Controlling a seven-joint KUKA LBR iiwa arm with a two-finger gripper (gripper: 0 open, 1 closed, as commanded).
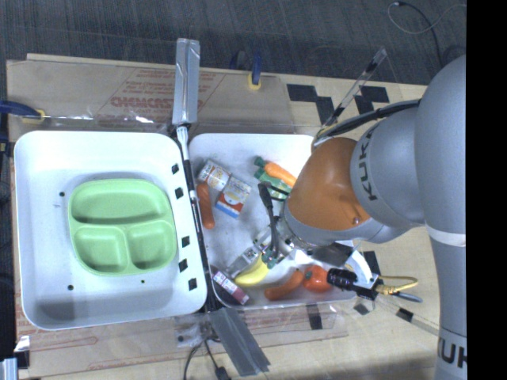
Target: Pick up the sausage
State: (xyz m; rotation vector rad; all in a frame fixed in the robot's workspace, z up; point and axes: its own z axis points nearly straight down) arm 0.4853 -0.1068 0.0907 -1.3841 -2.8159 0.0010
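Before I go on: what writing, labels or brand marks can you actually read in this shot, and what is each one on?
"KU", the start of a brand name in dark letters, cut off: on the grey arm beside the orange band.
Red print on the cardboard sheet behind the bins: too blurred to read.
Label on the small can and on the carton in the right bin: too small to read.

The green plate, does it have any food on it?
No. The green plate sits bare in the left bin; the food lies in the right bin.
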